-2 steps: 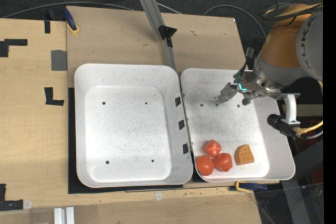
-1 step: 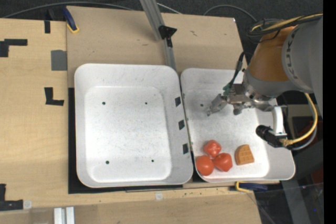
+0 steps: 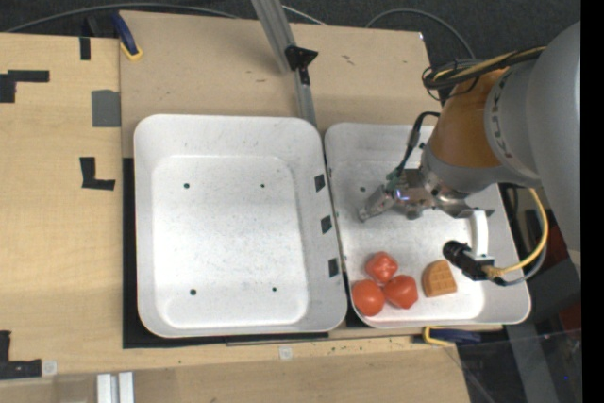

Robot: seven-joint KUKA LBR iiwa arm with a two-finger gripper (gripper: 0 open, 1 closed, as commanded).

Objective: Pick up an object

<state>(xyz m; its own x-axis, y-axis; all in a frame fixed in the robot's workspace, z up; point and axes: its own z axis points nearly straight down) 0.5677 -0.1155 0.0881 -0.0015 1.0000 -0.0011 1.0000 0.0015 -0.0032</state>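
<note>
Tomatoes [image 3: 385, 282] and waffle [image 3: 439, 278] in right bin [image 3: 354, 156].

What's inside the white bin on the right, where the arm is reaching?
The right bin holds three red pieces clustered at its near edge and a tan block beside them. The gripper hangs above them. The arm covers the bin's far right part.
</note>
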